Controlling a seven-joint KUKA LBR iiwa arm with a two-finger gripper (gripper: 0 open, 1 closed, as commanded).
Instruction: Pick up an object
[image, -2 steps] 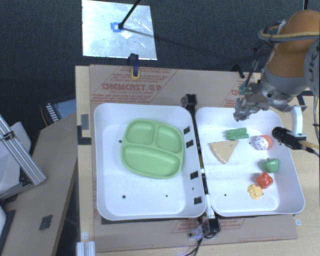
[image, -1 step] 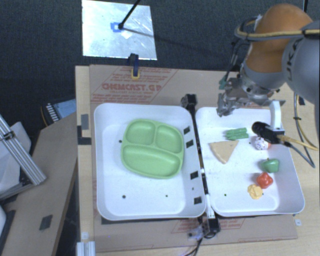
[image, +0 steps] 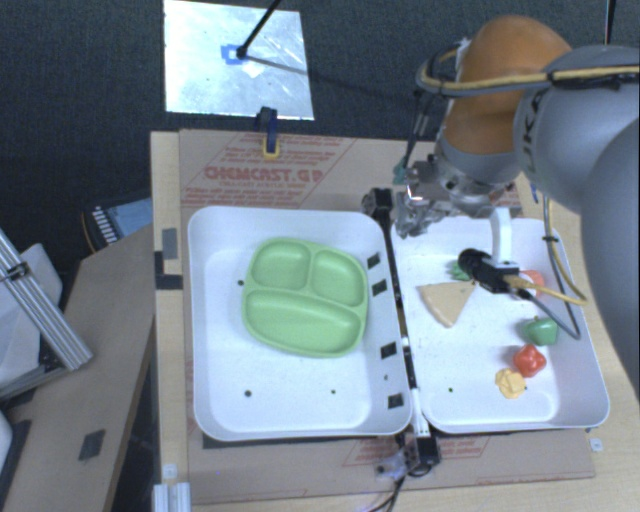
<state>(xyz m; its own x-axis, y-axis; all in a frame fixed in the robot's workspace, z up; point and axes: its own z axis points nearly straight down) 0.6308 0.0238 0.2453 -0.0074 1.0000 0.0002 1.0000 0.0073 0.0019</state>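
Note:
The right bin holds several small toy foods. A tan wedge lies near its middle, a green pepper to the right of it. A red piece and a yellow piece sit toward the front right. A small dark green item lies behind the wedge, partly under a black cable fitting. An orange piece peeks out beside it. My gripper hangs over the bin's far left corner, apart from all of these, with nothing seen in it.
A light green divided plate lies in the left bin. A black-clipped divider separates the two bins. The arm and its yellow cable reach over the right bin's far right part.

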